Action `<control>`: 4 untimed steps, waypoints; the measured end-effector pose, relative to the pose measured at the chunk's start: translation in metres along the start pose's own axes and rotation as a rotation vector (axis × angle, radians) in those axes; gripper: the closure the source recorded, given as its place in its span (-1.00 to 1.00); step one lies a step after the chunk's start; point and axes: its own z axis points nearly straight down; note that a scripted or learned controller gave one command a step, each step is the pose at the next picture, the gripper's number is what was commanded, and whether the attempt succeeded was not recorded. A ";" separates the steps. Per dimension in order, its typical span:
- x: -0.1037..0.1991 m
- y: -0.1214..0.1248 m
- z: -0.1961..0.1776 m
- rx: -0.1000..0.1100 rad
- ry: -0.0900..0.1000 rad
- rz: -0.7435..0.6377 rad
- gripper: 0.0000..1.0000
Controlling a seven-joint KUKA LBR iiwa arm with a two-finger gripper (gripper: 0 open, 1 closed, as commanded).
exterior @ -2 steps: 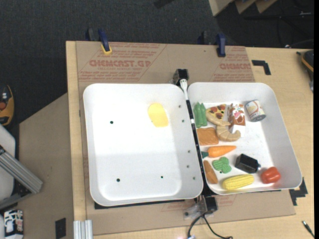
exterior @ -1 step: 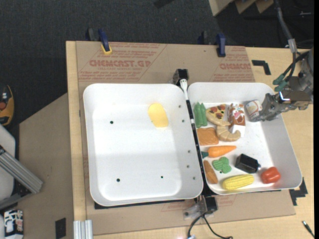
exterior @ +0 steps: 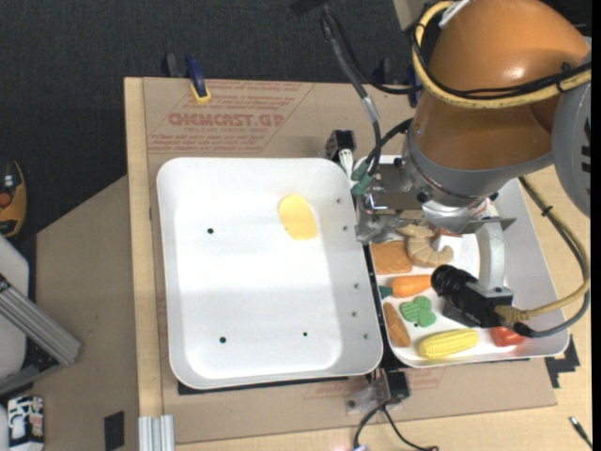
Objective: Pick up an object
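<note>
step: arm [exterior: 488,92] down over right bin [exterior: 549,280], reaching for toy food
pincer: hidden under wrist, can't tell
next: lift straight up with corn [exterior: 449,343] or carrot [exterior: 410,286] held

this is a robotics lab or test cell, not a home or a shop. a grey and orange industrial arm [exterior: 488,83] trailing loose cables hangs over two shallow white bins [exterior: 178,252] set on a brown protective board [exterior: 225,111] printed with a maker's name and held by a blue clamp [exterior: 197,78]. aluminium framing [exterior: 33,322] stands at the left edge over dark carpet [exterior: 113,17], and toy plastic food [exterior: 446,343] serves as test objects.
</note>
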 end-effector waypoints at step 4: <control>0.136 0.004 -0.108 -0.024 0.004 0.016 1.00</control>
